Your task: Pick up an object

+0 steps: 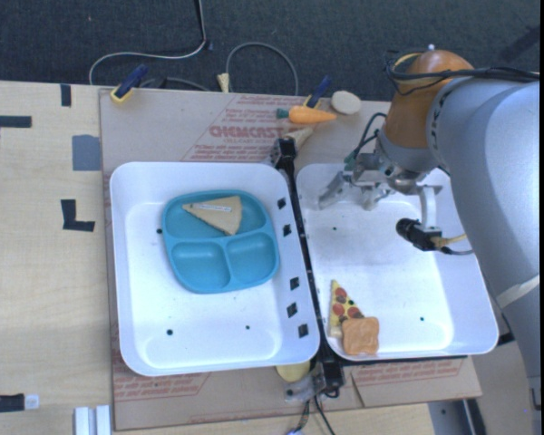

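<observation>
Fingers hang over far end of right bin; can't tell you if they're spread or clenched, nothing visibly between them. Pizza slice and toast piece sit touching at bin's near-left corner, well apart from arm. Left bin has blue tray with sandwich wedge in its top compartment.

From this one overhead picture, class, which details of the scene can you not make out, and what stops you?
- Pincer, camera view: small and blurred against the right bin, so its opening is unreadable.
- Arm: cut off by the right edge.
- Yellow object below the bins: mostly hidden under the left bin rim and clamp.
- Printing on the wedge in the blue tray: too small to read.
- Pizza slice toppings: too small to identify.
</observation>
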{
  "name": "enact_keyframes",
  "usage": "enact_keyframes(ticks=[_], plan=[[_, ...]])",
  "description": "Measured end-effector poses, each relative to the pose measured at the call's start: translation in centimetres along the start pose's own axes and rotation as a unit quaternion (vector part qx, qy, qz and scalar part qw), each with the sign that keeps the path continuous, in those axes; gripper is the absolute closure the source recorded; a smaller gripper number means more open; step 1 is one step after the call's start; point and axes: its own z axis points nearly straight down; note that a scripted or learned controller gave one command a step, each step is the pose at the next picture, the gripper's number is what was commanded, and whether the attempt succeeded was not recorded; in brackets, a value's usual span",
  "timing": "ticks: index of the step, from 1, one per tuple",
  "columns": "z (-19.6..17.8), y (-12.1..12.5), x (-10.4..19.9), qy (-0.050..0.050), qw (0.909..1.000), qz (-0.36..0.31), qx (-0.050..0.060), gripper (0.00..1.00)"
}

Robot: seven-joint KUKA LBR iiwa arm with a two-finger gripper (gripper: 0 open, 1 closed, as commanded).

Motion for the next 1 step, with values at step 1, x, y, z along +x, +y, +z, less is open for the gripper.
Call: enact_keyframes(ticks=[1], plan=[[-0.01, -1.17, 1.78, -0.002, 1.0, 0.0, 0.0, 0.0]])
